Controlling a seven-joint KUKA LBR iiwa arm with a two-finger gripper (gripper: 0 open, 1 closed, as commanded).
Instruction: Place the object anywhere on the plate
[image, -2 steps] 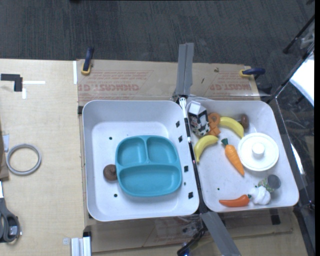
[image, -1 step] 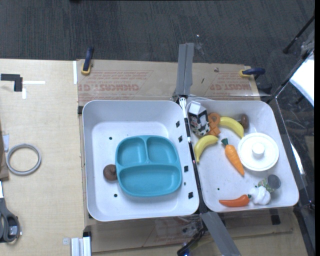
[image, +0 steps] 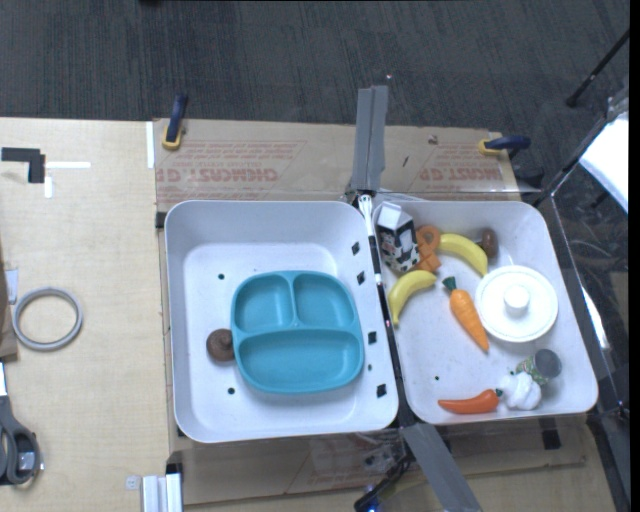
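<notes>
fingers: can't tell if open or closed tbh | plate (image: 297, 332): blue, mid left bin (image: 200, 235), nothing on it yet | object: probably one from the right bin (image: 430, 365) pile, banana (image: 466, 250) or carrot (image: 468, 316), so a pick comes first | brown lump (image: 220, 345) sits just beside the plate

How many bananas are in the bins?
2. One banana curves near the top of the right bin, by the white lid. The other banana lies left of the carrot. More could hide underneath.
</notes>
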